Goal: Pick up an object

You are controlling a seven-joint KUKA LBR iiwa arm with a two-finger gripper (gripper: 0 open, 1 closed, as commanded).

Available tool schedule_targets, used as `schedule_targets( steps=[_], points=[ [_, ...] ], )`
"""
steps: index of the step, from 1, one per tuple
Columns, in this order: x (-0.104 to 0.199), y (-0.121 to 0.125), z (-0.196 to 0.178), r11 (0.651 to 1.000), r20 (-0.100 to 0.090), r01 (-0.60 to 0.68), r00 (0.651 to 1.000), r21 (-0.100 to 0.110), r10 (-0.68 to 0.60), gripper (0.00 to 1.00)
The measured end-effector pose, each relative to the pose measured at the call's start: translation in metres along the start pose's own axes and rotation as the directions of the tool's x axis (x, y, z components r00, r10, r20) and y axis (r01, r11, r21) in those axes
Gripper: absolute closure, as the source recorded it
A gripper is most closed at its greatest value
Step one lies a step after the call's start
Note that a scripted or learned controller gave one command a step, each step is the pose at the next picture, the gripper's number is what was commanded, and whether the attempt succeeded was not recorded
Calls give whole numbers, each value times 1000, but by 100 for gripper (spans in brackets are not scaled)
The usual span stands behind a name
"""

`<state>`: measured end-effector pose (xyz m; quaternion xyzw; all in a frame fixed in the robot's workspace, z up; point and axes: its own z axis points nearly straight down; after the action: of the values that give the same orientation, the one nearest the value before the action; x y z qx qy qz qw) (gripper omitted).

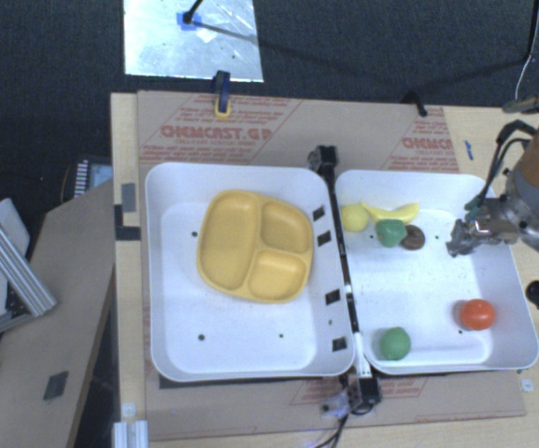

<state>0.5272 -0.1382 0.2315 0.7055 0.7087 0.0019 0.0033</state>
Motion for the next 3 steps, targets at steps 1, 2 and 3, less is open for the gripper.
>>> schedule_targets(
  steps=[1, 2, 3],
  points=[
    [59, -5, 0, 1000, -3, 5, 1000, 5, -5, 100],
    [109, 8, 5, 1000, -4, 5, 1000, 5, -5, 100],
    [169, 7, -4, 1000, -4, 7, 1000, 5, -7, 100]
  ],
)
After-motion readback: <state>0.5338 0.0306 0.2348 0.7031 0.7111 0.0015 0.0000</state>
